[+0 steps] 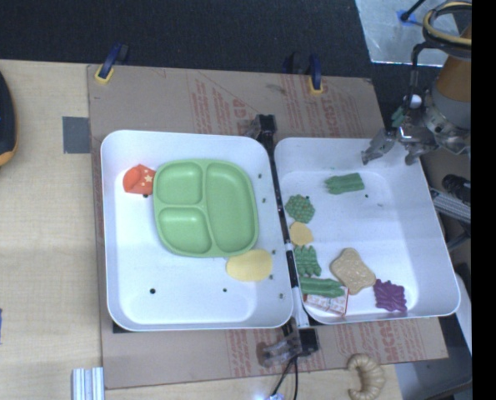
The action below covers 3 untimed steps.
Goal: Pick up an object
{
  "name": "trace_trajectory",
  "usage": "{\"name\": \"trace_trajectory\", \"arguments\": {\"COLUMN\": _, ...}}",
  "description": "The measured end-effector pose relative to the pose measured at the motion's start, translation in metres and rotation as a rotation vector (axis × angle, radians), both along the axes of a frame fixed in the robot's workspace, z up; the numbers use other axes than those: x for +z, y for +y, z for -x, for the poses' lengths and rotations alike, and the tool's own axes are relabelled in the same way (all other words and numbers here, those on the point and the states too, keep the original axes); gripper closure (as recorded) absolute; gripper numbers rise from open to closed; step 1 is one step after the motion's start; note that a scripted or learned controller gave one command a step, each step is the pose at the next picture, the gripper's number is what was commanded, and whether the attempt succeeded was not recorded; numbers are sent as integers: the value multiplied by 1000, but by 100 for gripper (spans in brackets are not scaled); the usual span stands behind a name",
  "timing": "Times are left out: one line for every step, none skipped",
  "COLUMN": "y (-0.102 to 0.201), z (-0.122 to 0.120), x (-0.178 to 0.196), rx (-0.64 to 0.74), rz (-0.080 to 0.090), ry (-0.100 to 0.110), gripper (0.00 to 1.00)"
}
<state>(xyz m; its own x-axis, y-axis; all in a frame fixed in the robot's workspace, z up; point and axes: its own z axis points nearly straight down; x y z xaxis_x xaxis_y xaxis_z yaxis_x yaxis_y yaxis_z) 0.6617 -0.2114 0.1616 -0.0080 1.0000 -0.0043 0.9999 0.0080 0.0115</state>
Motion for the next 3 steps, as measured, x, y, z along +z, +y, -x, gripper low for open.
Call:
{"name": "trace_trajectory", "arguments": {"y": 8, "z": 6, "x": -65, "rx": -1, "rz": -3, "ry": 14, "gripper": 0}}
{"name": "trace_trajectory", "arguments": {"y": -1, "z": 74, "x": -39, "rx": -6, "rz": -5, "ry": 19, "gripper": 0}}
{"name": "trace_trajectory", "arguments": {"y": 18, "z": 133, "x": 163, "rx": -4, "rz": -1, "ry": -1, "gripper": 0}}
